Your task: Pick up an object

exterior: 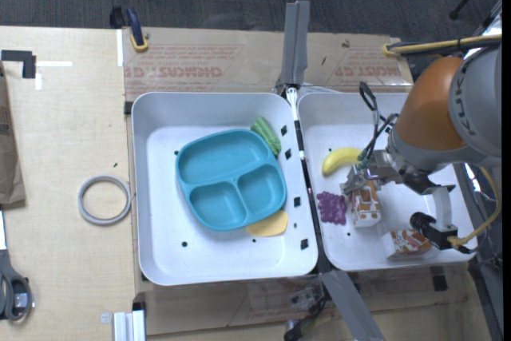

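Observation:
In the right bin (pixel 351 251) lie a yellow banana (pixel 341 160), a purple bunch of grapes (pixel 331 207), a small white and orange carton (pixel 366 205) and a second carton (pixel 409 242) near the front right. My gripper (pixel 361 181) hangs low over the bin's middle, right above the first carton and just below the banana's right end. The wrist hides the carton's top. Whether the gripper touches the carton cannot be made out.
The left bin (pixel 152 235) holds a blue divided plate (pixel 231 180), a green leafy piece (pixel 267 136) at its back corner and a yellow slice (pixel 269 226) at its front. On the bench to the left lie a grey ring (pixel 104 198) and scissors (pixel 12 291).

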Available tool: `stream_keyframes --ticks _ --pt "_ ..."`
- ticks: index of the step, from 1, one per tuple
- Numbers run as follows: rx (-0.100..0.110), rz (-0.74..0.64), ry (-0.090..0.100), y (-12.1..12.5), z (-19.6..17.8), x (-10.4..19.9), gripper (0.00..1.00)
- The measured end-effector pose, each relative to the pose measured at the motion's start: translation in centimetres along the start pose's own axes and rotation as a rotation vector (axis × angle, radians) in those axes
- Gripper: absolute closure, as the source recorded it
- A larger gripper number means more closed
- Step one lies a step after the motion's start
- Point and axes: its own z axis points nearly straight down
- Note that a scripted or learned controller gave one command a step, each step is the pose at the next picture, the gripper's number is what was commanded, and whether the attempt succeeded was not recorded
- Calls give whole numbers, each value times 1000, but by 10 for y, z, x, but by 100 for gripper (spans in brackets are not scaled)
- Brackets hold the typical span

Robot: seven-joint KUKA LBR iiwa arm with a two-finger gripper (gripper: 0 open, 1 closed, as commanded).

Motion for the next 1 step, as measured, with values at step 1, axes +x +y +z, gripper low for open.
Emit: stream_keyframes --ticks 1 --pt "-1 145 -2 43 -115 80 100"
